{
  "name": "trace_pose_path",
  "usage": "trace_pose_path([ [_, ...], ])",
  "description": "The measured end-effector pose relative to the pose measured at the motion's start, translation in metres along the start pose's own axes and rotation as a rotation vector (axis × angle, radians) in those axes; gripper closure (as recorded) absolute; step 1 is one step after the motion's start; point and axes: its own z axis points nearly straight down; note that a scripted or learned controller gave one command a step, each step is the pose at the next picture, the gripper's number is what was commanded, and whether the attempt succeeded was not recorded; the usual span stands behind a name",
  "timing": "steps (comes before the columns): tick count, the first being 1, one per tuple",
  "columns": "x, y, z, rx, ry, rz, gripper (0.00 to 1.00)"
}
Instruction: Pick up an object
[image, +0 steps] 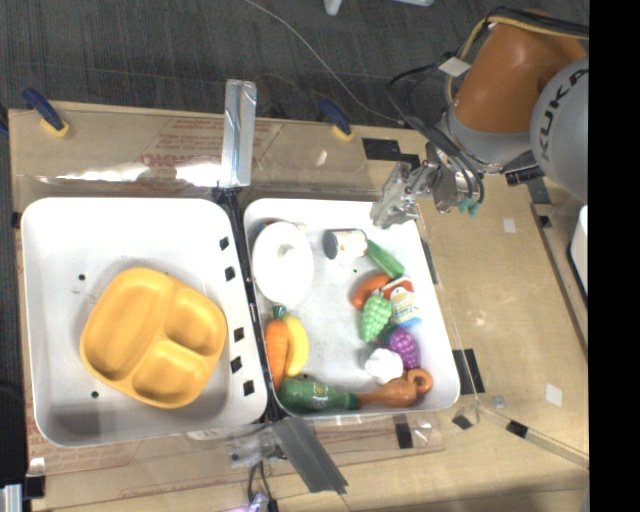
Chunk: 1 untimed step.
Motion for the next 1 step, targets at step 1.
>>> trace_pose_path([
  [1,0.0444,-0.0185,0.0368,-0.002,0.007,-0.268,1.0],
])
